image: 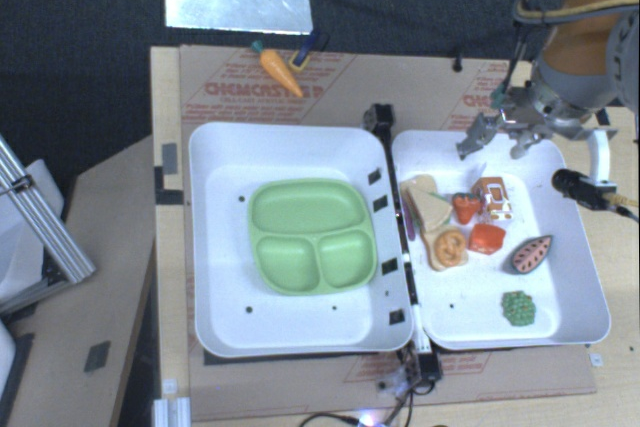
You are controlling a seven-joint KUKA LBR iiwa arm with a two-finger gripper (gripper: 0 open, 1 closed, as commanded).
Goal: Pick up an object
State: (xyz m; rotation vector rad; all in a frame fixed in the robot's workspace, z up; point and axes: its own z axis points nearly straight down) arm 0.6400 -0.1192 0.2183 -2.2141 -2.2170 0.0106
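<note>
Hovering over the far edge of the right bin, the gripper hangs with its two fingers spread apart and nothing between them. The arm rises behind it, its orange band topmost at the upper right.

Just below and a little right of the open jaws lies a small orange-and-white box, with a red tomato-like piece touching its left side. Below those sits a red wedge, and left of that an orange ring-shaped piece. A pale sandwich-like slice lies below and left of the jaws, near the wall between the bins. Farther down and to the right rest a dark oval piece with a reddish face and, below it, a green broccoli floret.

Well left of the jaws, the left bin holds a green divided plate. Up and left, beyond the bins, a toy carrot lies on the cardboard.
</note>
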